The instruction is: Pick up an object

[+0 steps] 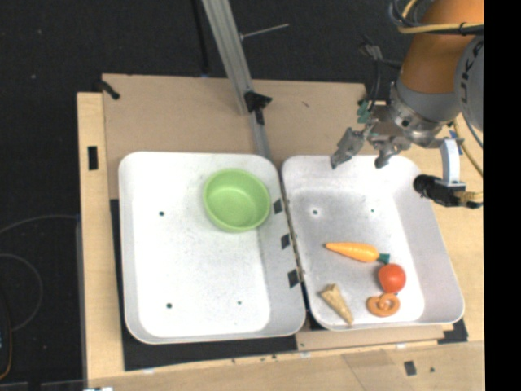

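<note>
Nothing had been picked up yet: the carrot (pixel 353 252), tomato (pixel 391 277), orange slice (pixel 383 305) and tan wedge (pixel 335 301) all lay in the near part of the right bin (pixel 326 186), and the green bowl (pixel 236 200) sat in the left bin (pixel 155 243). The claw (pixel 359 158) hung over the right bin's far edge, well apart from them, its fingers spread wide and holding nothing.

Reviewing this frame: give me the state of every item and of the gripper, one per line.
Gripper: open, nothing between its fingers, above the right bin's far edge.
Green bowl: upright, in the left bin.
Carrot: lying flat in the right bin.
Tomato: resting beside the carrot's leafy end.
Orange slice: flat, just below the tomato.
Tan wedge: lying near the right bin's near edge.
</note>
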